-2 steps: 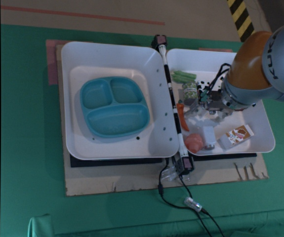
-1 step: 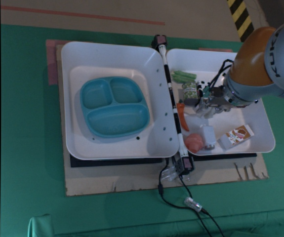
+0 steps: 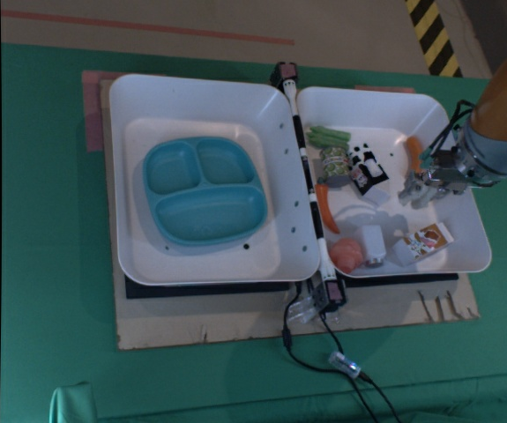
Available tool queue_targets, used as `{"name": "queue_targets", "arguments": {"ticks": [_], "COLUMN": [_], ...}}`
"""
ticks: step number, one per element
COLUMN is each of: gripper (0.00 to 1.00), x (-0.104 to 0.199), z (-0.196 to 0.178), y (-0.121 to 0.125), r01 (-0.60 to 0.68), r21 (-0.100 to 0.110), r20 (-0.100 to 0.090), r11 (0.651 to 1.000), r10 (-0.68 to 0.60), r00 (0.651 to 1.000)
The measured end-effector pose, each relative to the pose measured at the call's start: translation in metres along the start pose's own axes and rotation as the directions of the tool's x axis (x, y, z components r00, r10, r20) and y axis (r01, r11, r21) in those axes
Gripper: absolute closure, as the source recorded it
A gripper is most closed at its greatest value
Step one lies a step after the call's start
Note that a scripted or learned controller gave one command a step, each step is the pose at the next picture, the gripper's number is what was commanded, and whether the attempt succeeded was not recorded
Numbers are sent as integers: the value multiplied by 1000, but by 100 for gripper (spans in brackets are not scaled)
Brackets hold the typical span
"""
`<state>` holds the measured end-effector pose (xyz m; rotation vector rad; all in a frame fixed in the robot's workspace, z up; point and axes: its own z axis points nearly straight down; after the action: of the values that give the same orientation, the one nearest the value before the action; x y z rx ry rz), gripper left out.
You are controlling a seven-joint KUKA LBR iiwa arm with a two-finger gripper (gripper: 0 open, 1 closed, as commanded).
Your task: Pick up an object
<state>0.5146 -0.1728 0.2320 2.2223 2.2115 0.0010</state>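
Grey arm (image 3: pixel 500 139) from right | hand (image 3: pixel 418 192) low over right bin (image 3: pixel 465 236)

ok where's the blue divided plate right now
The blue divided plate lies flat in the left bin of the camera view, roughly centred, across the divider from the right bin holding the small objects.
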Motion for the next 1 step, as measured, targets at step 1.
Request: {"name": "queue_targets", "arguments": {"ticks": [1], "gripper": [100], "x": [-15], "z": [7], "y": [5], "r01": [0], "r21": [0], "r20": [1], "r11": [1000], "r10": [0], "r00": [1000]}}
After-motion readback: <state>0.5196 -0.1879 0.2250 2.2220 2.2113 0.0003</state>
